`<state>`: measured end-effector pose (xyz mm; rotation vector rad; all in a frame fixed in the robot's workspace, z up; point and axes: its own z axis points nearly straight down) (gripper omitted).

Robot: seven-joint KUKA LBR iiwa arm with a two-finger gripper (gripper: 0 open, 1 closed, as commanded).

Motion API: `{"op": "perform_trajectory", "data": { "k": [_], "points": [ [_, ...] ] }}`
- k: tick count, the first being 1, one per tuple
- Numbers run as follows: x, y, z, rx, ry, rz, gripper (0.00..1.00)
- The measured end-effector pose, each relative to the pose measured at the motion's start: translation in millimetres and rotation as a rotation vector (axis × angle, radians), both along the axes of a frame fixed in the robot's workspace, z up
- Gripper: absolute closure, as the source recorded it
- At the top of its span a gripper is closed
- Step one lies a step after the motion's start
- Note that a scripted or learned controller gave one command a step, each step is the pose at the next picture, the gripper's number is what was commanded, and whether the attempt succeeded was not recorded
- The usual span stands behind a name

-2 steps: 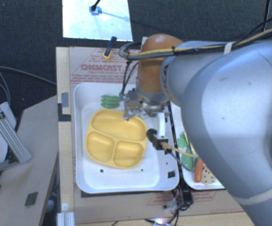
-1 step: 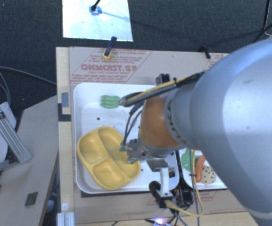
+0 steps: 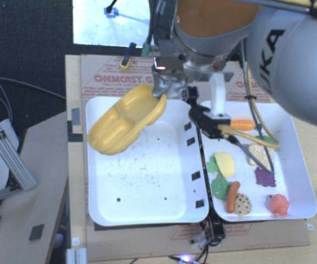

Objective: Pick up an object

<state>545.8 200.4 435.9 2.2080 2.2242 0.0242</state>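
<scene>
Brown cardboard (image 3: 114, 77) lies under both bins and carries red print that reads "CHEMCAST" at its far edge. Nearest the camera, the right bin (image 3: 301, 197) holds small toy foods: a pink piece (image 3: 279, 203), a speckled cookie (image 3: 243, 204) touching a red sausage (image 3: 233, 194), a green leaf (image 3: 220, 187), purple grapes (image 3: 265, 176), a pale yellow piece (image 3: 224, 164) and, farther back, an orange carrot (image 3: 242, 125). The left bin (image 3: 147, 202) has wide free floor toward 6 o'clock. At its 11 o'clock corner a big glossy yellow banana bunch (image 3: 126, 120) leans over the rim, its far end touching the gripper (image 3: 162, 89); whether it is clamped, I cannot tell. On the grey arm (image 3: 295, 43), letters "KA" are readable.
</scene>
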Motion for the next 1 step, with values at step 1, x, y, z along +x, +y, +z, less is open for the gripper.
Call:
{"op": "perform_trajectory", "data": {
  "k": [1],
  "points": [
    [8.7, -39.8, -102.3, -0.009, 0.024, -0.009, 1.00]
  ]
}}
